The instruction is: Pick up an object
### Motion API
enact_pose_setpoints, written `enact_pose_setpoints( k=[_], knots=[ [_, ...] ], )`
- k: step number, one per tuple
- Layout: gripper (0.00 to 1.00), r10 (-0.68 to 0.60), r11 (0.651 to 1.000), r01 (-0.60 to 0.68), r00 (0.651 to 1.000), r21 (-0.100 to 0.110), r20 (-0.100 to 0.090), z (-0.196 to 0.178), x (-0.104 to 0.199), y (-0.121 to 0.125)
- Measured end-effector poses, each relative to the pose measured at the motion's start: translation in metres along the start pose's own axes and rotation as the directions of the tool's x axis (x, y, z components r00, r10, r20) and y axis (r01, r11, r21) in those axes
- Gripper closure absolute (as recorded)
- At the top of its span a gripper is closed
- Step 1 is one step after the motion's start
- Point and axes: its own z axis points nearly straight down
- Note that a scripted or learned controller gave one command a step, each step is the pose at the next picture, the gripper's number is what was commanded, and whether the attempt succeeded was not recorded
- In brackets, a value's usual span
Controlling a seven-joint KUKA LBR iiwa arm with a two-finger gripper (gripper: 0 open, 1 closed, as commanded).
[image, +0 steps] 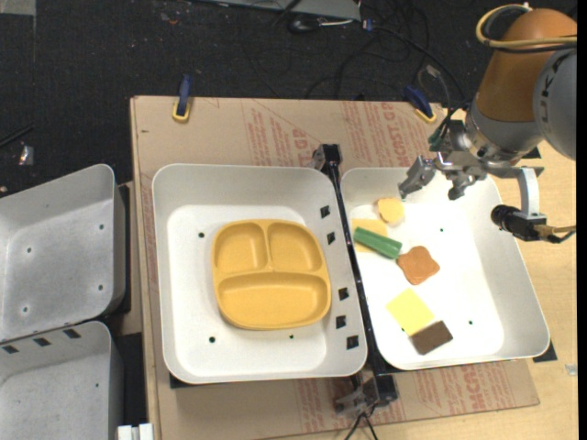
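Note:
Several small items lie in the right bin (514, 273): a pale yellow round piece (391, 211), a green cylinder (377, 242), an orange-brown piece (418, 265), a yellow square block (410, 311) and a dark brown block (431, 337). My gripper (433, 180) hangs over the bin's far edge, right of and slightly above the pale yellow piece. Its two fingers stand apart with nothing between them.
The left bin (174, 246) holds a yellow divided plate (271, 274). A black divider (341, 236) runs between the bins. Blue and yellow clamps (182, 99) grip the cardboard board's far edge. Grey trays (55, 236) lie at the left.

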Motion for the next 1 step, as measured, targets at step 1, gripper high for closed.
enact_pose_setpoints(
  k=[1],
  knots=[
    [0.00,0.000,1.000,0.000,1.000,-0.001,0.000,0.0452,-0.0049,0.0028]
  ],
)
